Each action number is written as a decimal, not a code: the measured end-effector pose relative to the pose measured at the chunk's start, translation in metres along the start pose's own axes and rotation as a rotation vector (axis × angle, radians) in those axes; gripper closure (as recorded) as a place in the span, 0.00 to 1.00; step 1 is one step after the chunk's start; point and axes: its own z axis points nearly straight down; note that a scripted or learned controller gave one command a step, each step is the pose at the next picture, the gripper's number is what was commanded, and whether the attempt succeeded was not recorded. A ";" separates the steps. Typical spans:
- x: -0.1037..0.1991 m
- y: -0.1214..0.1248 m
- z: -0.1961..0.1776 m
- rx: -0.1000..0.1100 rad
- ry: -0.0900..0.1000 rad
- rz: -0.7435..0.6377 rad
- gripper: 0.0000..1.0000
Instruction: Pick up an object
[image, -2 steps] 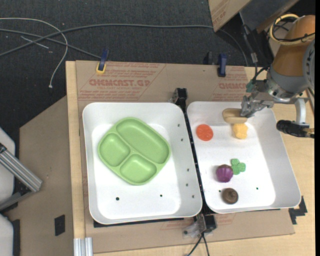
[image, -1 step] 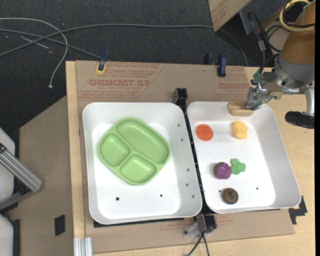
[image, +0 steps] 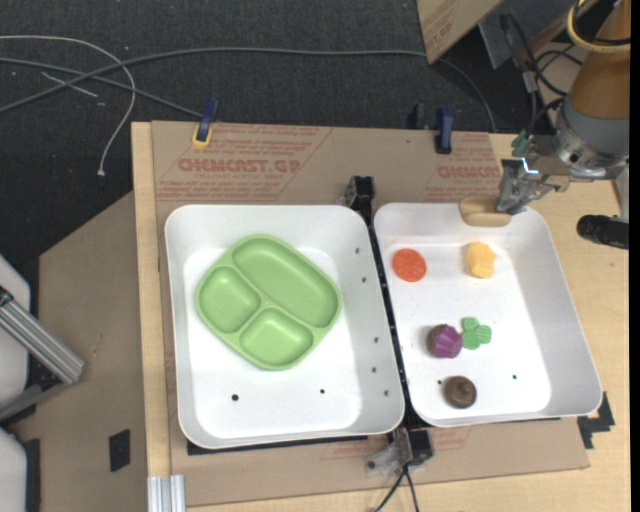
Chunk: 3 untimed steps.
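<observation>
From my seat at the remote console: two white bins sit side by side on the bench. The left bin (image: 190, 400) carries a green divided plate (image: 267, 300) with three compartments, lying flat near the bin's middle.

The right bin (image: 560, 340) has the loose items. An orange-red round piece (image: 408, 264) lies near its upper left. A yellow piece (image: 481, 259) lies to the right of it, apart. Lower down, a purple piece (image: 445, 341) and a green leafy piece (image: 476, 333) sit touching each other. A brown ring, doughnut-like (image: 460, 391), lies just below them.

A tan, flattish object (image: 482, 212) rests at the bin's far rim, half on the edge as far as I can tell.

The gripper (image: 517, 200) hangs at that same far rim, just to the right of the tan object, its tip close beside or touching it. I cannot tell how far apart the fingers stand, nor whether the tan object lies between them; the view is too small and slanted there.
</observation>
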 end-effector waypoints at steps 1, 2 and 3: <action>0.043 -0.012 0.008 0.007 0.003 -0.003 1.00; 0.095 -0.026 -0.002 0.005 0.004 -0.005 1.00; 0.142 -0.047 0.007 0.008 0.003 -0.004 1.00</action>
